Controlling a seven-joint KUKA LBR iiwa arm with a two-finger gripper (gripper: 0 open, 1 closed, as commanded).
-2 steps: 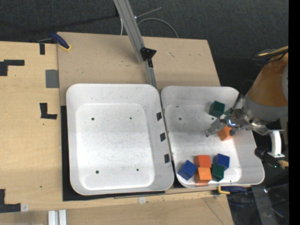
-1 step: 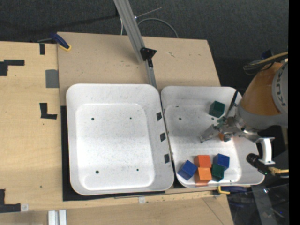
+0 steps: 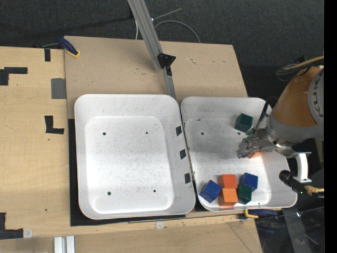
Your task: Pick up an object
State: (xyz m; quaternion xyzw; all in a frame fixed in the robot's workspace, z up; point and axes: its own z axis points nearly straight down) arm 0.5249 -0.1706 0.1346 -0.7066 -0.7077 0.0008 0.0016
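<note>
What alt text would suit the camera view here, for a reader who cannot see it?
The grey arm's hand is low in the right bin, with something small and orange at its tip, beside a dark green block. Blue, orange and green blocks cluster at that bin's near edge; the left bin sits alongside.

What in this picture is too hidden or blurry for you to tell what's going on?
- Gripper, camera view: small and blurred, so how its fingers stand is unclear.
- Orange bit beside the gripper: mostly covered by it; whether it is gripped or just lying in the right bin is unclear.
- Arm: cut off at the right edge.
- Block cluster: packed tightly, so hidden blocks beneath cannot be ruled out.
</note>
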